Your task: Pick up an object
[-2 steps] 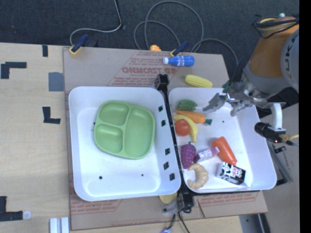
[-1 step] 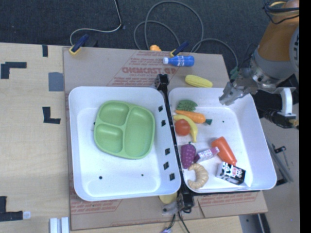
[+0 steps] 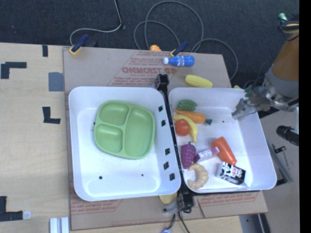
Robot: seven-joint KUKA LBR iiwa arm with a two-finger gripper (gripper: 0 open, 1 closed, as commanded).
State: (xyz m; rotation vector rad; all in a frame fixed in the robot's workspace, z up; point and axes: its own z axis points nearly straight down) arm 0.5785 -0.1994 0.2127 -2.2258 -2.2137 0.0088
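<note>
Grey two-finger gripper (image 3: 241,109), grip state indiscernible, hovers over the far right edge of the right white plastic bin (image 3: 262,149). Left of it lie an orange toy carrot (image 3: 192,116) and red tomato (image 3: 182,127).

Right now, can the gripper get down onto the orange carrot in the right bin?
Probably yes. The gripper sits over the right bin's upper right edge, and the carrot lies just below it on bare floor, with nothing above it. The milk carton is close, though.
</note>
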